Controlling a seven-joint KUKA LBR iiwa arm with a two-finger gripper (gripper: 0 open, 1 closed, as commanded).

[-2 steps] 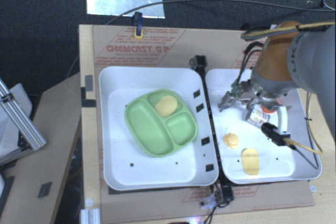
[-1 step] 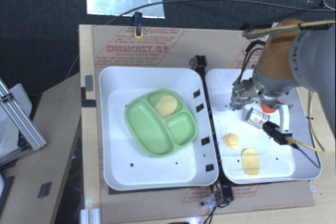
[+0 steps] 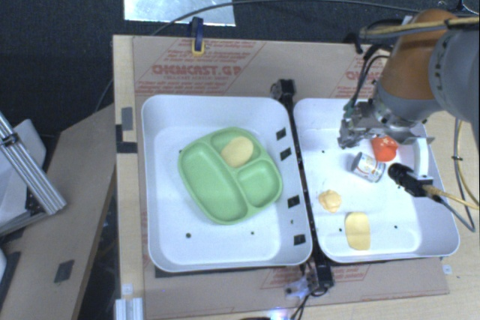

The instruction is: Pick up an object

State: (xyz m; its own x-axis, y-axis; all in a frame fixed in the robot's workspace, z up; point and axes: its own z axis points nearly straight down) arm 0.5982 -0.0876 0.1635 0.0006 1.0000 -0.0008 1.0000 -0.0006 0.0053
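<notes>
The gripper (image 3: 358, 133) hangs low in the right bin (image 3: 442, 236), and just beside it on the side toward the camera lies the small can (image 3: 368, 165), tipped over, apparently untouched.

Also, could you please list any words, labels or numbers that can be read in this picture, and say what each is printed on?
"CHEMCAST GP", in faint red, on the brown board under the bins, upper left.
More red print on the board's upper right and along its lower edge: too blurred to read.
The small can's label: too small to read.
</notes>
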